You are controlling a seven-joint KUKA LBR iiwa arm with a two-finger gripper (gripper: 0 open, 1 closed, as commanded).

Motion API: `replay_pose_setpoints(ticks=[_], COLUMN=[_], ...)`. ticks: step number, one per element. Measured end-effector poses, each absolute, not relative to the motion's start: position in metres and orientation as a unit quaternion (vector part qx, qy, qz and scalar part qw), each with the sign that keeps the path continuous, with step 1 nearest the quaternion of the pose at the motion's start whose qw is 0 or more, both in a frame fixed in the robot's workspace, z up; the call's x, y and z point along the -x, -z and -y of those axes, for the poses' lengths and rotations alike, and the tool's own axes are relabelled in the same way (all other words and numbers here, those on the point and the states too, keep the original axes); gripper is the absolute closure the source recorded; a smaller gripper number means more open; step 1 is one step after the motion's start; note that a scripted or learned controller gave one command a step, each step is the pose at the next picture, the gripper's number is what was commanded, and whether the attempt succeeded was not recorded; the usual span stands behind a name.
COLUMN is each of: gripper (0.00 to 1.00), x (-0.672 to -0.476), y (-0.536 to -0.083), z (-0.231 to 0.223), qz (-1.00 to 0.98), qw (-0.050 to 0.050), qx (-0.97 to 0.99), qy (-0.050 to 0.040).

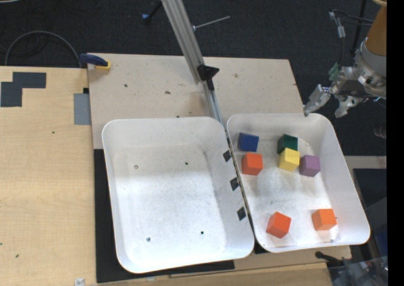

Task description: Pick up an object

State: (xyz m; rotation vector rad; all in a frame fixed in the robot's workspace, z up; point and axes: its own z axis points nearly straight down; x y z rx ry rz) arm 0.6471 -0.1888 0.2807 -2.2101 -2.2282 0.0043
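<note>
The right bin (344, 171) holds several small blocks: a blue one (248, 142), a dark green one (288, 143), a yellow one (289, 159), a purple one (309, 165), and three orange ones (252, 163) (278, 224) (324, 219). My gripper (329, 103) hangs above the bin's far right corner, well clear of the blocks. Its two fingers are spread apart with nothing between them.
The left bin (120, 177) lies beside the right one, with black clips along the shared wall. A slanted aluminium bar (183, 32) rises behind the bins. A wooden board lies at the far left, and cables run across the dark floor beyond.
</note>
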Motion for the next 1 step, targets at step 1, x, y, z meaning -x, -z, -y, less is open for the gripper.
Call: replay_pose_setpoints(ticks=[1], gripper=[0.00], x=[-0.6420], y=[-0.2377], z=[0.1189], qz=[0.709], qw=[0.004], qx=[0.705], qy=[-0.0011])
